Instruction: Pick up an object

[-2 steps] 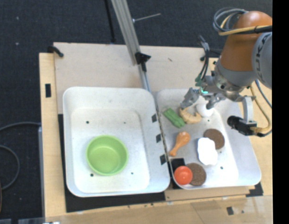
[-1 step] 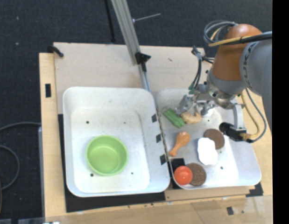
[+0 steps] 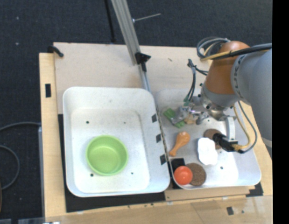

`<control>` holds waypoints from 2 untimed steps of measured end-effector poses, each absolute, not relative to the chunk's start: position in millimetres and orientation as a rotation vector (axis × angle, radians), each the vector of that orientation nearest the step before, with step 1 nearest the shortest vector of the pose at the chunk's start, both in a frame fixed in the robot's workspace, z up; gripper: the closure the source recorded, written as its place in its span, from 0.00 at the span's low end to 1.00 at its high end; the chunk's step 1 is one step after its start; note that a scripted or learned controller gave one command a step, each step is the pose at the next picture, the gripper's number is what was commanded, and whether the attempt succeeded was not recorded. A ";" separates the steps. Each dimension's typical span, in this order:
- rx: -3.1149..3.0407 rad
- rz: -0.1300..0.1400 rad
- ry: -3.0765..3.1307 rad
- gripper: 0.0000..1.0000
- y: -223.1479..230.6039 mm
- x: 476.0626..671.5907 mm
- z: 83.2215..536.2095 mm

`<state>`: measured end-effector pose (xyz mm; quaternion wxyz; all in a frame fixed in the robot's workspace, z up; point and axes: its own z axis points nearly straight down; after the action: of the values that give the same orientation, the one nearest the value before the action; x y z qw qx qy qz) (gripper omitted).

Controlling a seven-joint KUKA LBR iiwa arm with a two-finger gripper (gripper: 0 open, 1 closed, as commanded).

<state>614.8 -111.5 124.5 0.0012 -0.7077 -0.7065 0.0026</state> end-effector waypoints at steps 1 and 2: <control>-2.225 0.002 -2.220 0.00 -112.9 615.0 101.1; -2.232 -0.004 -2.216 1.00 -113.5 616.0 112.4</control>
<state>616.0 -113.5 112.4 -0.0019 -0.7096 -0.7046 -0.0012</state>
